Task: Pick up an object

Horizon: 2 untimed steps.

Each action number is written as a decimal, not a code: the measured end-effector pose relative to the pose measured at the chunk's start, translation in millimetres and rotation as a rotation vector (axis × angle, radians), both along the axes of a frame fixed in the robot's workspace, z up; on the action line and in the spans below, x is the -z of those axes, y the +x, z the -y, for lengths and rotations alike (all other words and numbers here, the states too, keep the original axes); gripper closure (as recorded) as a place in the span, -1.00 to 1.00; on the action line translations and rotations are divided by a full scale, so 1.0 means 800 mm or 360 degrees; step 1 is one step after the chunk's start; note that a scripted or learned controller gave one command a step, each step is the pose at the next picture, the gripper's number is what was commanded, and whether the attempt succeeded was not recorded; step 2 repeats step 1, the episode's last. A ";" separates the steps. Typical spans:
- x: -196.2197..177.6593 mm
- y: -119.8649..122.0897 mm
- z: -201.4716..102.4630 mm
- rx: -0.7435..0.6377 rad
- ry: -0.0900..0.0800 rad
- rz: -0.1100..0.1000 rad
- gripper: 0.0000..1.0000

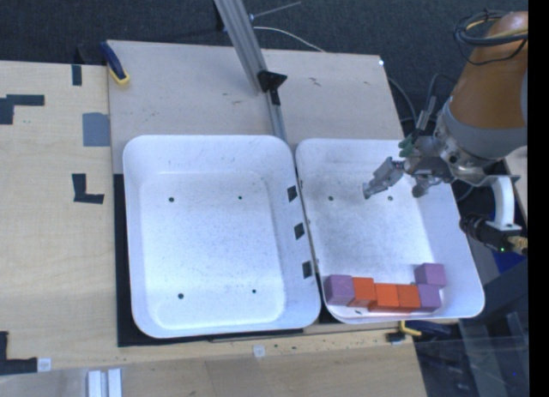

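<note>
**Mia:** What is on the far left of the desk (51, 215)?

**Ben:** Just some dark tape marks. Next comes the left bin (146, 215). It is white with tiny specks in it.

**Mia:** And the right bin (343, 172)?

**Ben:** That one has blocks. They sit in a row along its near wall, all touching. There is a purple block (340, 287) on the left, then orange blocks (388, 295), then more purple blocks (431, 285) in the right corner.

**Mia:** Where is the arm (485, 87)?

**Ben:** It comes in from the right. The end effector (377, 183) hangs over the far part of the right bin, well apart from the blocks.

**Mia:** Is it holding a block?

**Ben:** No, I see nothing in it. It is too small and blurry to say if it is wide or narrow. I cannot tell.

**Mia:** So how far is the job?

**Ben:** I think it is only at the start. No block is picked up yet. The end effector must go to the row, go down, and grab one.
</note>
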State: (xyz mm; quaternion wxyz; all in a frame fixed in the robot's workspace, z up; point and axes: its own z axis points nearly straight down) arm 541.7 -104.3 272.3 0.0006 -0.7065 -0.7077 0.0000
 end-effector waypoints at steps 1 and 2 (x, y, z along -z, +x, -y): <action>-0.090 -0.052 0.115 0.0014 -0.0010 0.0010 -1.00; -0.090 -0.052 0.115 0.0014 -0.0010 0.0010 -1.00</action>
